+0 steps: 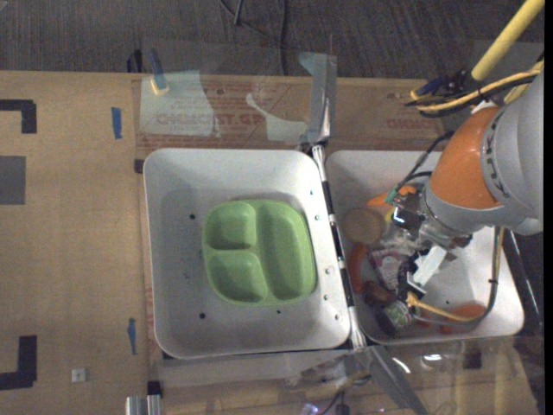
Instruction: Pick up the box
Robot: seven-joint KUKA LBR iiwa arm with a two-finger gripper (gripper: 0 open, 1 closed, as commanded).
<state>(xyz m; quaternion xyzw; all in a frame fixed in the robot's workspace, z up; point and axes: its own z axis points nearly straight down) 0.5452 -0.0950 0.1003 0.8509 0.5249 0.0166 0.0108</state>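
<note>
Box [429, 264] is tough to pick out of the clutter, honestly. The closest match is a small white block with straight edges, lying tilted in the right bin [511, 311] just under the arm's [484, 167] wrist. I can't tell if it really is a separate thing or part of the tool. The gripper [406, 258] is down in the middle of that pile, and whether it's wide, narrow or holding anything I just can't tell — everything there is dark and jumbled. Around it sit a round tan thing [364, 225], an orange piece [462, 312] near the bin's front wall and a dark greenish lump [394, 315]. The left bin [164, 180] holds a green divided tray [257, 251].
</note>
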